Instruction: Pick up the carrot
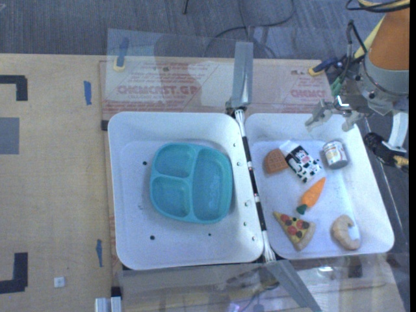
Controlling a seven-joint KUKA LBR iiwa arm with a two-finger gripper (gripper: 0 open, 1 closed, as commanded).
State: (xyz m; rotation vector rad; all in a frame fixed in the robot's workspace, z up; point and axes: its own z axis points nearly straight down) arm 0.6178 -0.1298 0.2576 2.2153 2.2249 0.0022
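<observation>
In the right bin [383, 229], nearest, lie a pizza slice [294, 229] and a donut [345, 232]. Just beyond them the carrot [312, 194] rests tilted near the bin's middle, leafy end toward the pizza, touching nothing. Farther in sit a cookie [275, 162], a black-and-white cow toy [303, 163] and a small can [335, 154]. The left bin [127, 239] holds a teal divided plate [192, 182]. At the right bin's far edge the gripper [338, 116] hovers, fingers spread and holding nothing, well apart from the carrot.
</observation>
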